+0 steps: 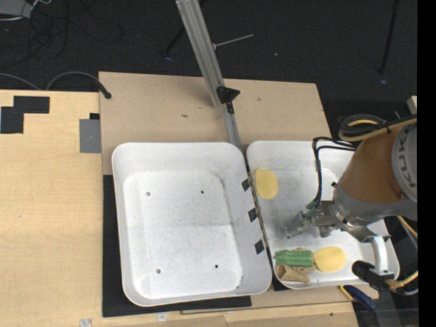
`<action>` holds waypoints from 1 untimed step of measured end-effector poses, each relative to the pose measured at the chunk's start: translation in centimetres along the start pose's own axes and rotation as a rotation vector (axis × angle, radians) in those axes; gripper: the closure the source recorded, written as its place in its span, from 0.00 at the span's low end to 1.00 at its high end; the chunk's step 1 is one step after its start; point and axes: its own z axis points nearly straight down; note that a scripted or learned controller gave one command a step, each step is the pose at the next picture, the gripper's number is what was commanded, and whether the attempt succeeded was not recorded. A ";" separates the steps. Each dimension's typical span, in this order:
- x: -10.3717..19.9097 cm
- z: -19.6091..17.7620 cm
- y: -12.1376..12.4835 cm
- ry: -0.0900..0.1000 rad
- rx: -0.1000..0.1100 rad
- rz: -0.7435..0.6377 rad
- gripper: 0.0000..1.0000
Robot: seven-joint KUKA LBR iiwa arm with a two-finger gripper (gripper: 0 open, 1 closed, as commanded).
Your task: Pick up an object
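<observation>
The right bin (293,162) holds a yellow oval piece (266,183) near its left wall. At its front edge lie a green ridged object (294,257), a tan piece (295,273) under it, and a yellow round piece (330,259). My gripper (298,227) reaches in from the right and hangs low over the middle of this bin, above and apart from the green object. Nothing shows between its fingers.
The left bin (178,220) sits beside the right one, joined by black clips (252,214). A slanted metal rail (204,53) rises behind the bins. The bulky orange-banded arm (375,176) and black cables (320,162) cover the right bin's right side.
</observation>
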 end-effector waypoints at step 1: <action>-0.3 -1.3 0.0 -0.001 -0.004 0.006 1.00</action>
